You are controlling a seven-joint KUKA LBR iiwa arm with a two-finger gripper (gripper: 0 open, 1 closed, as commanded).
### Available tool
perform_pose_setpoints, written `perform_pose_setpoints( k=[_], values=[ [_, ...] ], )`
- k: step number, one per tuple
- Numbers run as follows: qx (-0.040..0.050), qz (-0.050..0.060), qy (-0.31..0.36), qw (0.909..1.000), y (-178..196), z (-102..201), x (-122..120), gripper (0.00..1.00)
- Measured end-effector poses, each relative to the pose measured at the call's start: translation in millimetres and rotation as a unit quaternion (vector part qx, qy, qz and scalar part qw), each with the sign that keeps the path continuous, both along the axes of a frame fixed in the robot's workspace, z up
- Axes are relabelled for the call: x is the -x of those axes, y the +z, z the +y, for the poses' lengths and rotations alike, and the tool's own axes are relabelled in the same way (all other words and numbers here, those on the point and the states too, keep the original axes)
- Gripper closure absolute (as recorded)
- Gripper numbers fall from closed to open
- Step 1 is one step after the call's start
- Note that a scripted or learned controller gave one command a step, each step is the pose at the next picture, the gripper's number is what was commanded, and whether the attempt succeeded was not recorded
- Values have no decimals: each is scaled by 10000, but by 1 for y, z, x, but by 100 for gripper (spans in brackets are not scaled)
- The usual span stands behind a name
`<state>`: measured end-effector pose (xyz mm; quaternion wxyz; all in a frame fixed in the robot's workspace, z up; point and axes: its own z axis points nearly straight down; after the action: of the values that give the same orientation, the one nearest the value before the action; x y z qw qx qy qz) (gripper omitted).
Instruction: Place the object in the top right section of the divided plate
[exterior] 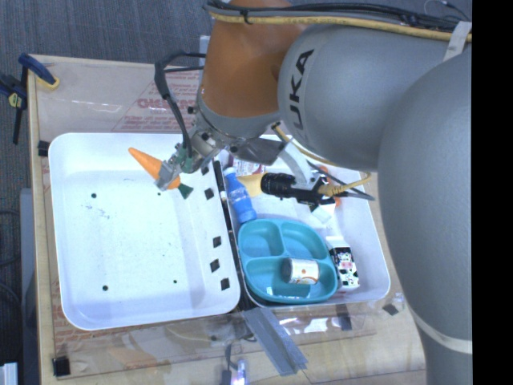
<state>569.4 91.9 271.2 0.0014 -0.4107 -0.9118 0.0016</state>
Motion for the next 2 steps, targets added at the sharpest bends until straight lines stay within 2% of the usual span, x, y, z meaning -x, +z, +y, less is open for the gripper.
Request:
perform_pose_setpoints(
  k=[1, 2],
  values=[
    [-3, 1, 299, 9996, -1, 79, 26, 100],
    [-10, -17, 532, 9986, 26, 117, 66, 100]
  ],
)
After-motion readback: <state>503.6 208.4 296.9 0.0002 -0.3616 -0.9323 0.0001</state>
